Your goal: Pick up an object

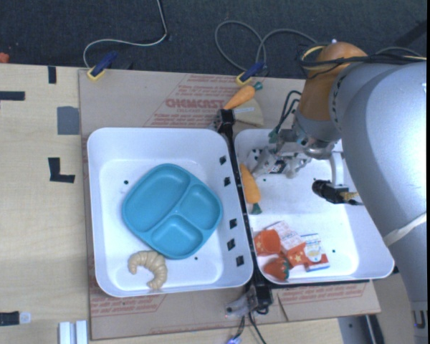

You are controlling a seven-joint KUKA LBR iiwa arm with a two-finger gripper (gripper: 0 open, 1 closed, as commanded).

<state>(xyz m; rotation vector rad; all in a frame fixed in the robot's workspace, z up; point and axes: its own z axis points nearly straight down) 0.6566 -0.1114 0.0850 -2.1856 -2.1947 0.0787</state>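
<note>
— Largest first: right bin [373, 253], tool [283, 158] low over its far end. Spread or pressed together?

— Cannot tell; too cluttered there. Nothing seen pinched.

— Nearest target?

— Carrot [250, 186], just left of tool and slightly nearer the camera, against the bin's left wall. Long axis along that wall, crosswise to the reach from the right.

— So probably a short shift left, then down.

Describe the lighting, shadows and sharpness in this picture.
Camera view: even, soft light, no harsh glare on the white bins; faint shadow beside the blue plate; croissant fairly crisp; the grey arm looms large and soft; the hand is small and murky.
</note>
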